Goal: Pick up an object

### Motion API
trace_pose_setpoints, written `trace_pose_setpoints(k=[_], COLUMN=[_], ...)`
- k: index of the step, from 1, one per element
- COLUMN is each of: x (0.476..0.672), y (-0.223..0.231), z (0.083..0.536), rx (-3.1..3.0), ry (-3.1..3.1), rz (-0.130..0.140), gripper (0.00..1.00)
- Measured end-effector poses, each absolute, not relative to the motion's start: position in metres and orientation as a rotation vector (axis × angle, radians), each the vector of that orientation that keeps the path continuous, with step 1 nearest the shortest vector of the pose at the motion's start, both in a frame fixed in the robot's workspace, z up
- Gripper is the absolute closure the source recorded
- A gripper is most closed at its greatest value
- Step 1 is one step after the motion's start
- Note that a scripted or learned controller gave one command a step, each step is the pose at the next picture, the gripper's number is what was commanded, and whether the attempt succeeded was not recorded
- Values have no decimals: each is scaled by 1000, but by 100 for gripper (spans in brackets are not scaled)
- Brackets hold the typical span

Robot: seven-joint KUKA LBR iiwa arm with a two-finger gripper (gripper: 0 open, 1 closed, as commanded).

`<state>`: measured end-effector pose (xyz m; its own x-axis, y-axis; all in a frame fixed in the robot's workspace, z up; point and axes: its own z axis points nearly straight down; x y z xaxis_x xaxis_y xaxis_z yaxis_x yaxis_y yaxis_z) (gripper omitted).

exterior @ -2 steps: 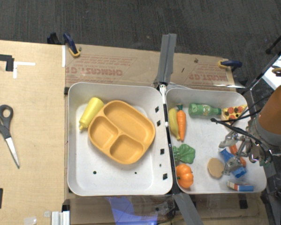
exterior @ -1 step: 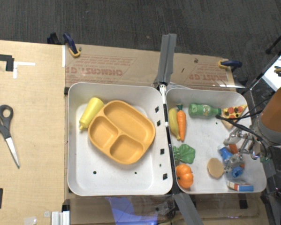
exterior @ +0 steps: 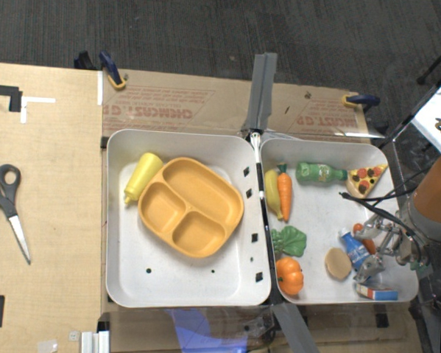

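The gripper point(exterior: 375, 255) sits low over the right side of the right bin point(exterior: 318, 218), its metal fingers pointing toward the bin floor. From this slanted overhead view I cannot tell its state.

Directly at the gripper, on its left side, lies a blue packet point(exterior: 355, 247); whether the two touch is not clear. Just below the gripper, against the bin's lower rim, is a small white and blue carton with a red end point(exterior: 376, 293). Left of the gripper and slightly below it rests a tan round piece, possibly a toy cookie point(exterior: 338, 264).

Farther left of the gripper, along the bin's left wall: an orange toy pumpkin point(exterior: 290, 275) at the lower corner, a green leafy toy point(exterior: 290, 241) above it, then a toy carrot point(exterior: 284, 195) lying beside a yellow toy banana point(exterior: 271, 192).

Above the gripper, toward the bin's far edge, are a toy pizza slice point(exterior: 365, 179) and, left of that, a green bottle point(exterior: 320, 172) on its side.

Well to the left of the gripper, the left bin point(exterior: 127, 278) holds a yellow-orange divided plate point(exterior: 191, 206) with three compartments, and a yellow bottle point(exterior: 142, 177) touching the plate's upper left rim.

Outside the bins, far left of the gripper, a pair of scissors point(exterior: 9, 205) lies on the wooden bench point(exterior: 38, 288).
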<state>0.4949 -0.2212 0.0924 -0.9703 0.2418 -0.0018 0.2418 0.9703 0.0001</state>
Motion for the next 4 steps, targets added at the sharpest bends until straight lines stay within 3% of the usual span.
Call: trace_pose_setpoints(k=[1, 2, 3, 4], x=[504, 505, 529, 528], y=[-182, -182, -99, -100], z=[92, 101, 96, 94], rx=[404, 399, 709, 712], ry=[3115, 3113, 3050, 3053], rz=[1, -1, 3, 1], gripper=[0, 100, 100, 0])
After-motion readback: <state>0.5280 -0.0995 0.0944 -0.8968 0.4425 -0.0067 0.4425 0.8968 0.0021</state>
